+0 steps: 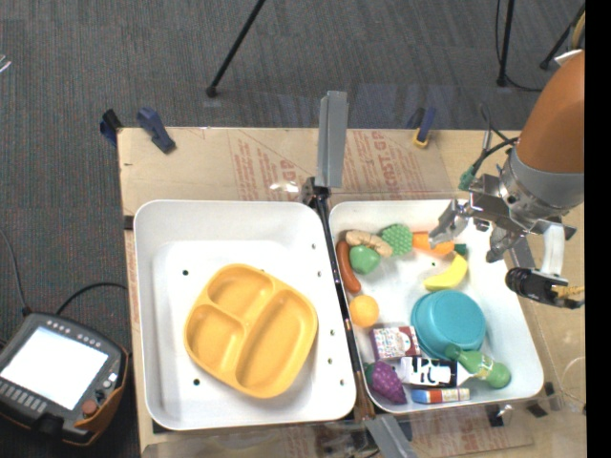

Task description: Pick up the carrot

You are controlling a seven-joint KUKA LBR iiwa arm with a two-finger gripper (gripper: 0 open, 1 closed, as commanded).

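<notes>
The carrot (431, 246) lay in the right bin (528, 324), near its far wall, its orange body partly hidden beneath the gripper (474, 229). The gripper hung directly over it with its two fingers spread apart, one finger (448, 223) reaching down beside the carrot; nothing sat between them. A green bumpy toy (396, 239) lay just left of the carrot, and a banana (449, 273) lay just in front of it. Nearer the camera stood a teal pot (449, 321), with an orange (363, 310) to its left and a red sausage (347, 265) along the bin's left wall. A bunch of purple grapes (387, 381) rested in the near corner. The left bin (160, 227) held a yellow divided plate (250, 329). A handheld controller (59, 373) lay on the floor at lower left.
</notes>
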